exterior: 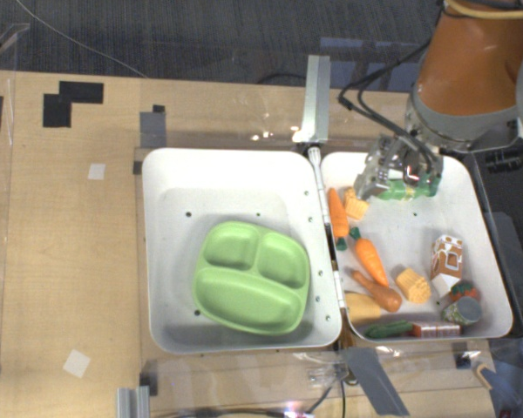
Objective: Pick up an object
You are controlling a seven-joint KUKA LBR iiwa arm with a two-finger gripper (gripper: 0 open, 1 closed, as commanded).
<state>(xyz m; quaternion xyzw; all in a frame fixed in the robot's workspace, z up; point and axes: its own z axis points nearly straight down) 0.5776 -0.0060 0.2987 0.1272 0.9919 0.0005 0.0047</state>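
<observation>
We see the pincer (372, 184) low at the right bin's (492, 233) eleven o'clock, grip unreadable; nothing lifted yet.

My arm (471, 59) shows a broad orange band over a grey wrist ring. Black cables loop off beside it. My gripper (392, 177) is silvery metal, green-edged.

On the tabletop (61, 259), the left bin (170, 181) holds a green divided plate (251, 277). The right bin (471, 207) holds toy carrots (372, 259), a yellow block (412, 285) and other small items. The gripper (385, 185) hangs over its upper part.
</observation>
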